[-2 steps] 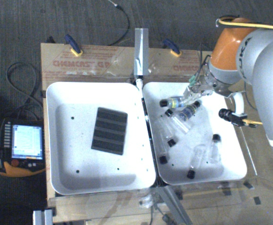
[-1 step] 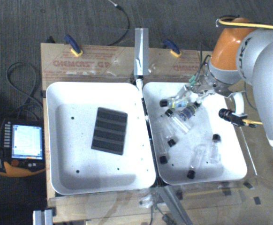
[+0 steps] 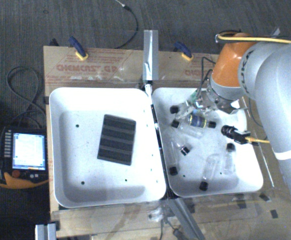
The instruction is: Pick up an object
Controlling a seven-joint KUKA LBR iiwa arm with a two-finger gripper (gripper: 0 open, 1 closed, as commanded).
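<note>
My gripper (image 3: pixel 197 112) is low in the right bin (image 3: pixel 248 181), near its back middle, under the orange wrist band (image 3: pixel 230 64). Right at it lies a clear item with a dark blue part (image 3: pixel 198 120); I cannot see whether it is gripped. Several clear small bottles with black caps are scattered over the same bin, one at the left (image 3: pixel 179 146) and two at the front right (image 3: pixel 213 166) (image 3: pixel 229 160). A black ribbed rectangular pad (image 3: pixel 117 139) lies flat in the middle of the left bin (image 3: pixel 65 184).
The grey arm (image 3: pixel 275 99) covers the right bin's right side. A black and yellow connector (image 3: pixel 234 133) pokes over that bin. A metal post (image 3: pixel 150 54) stands behind the divide between the bins. A control pendant (image 3: pixel 23 156) lies on the floor left of the bench.
</note>
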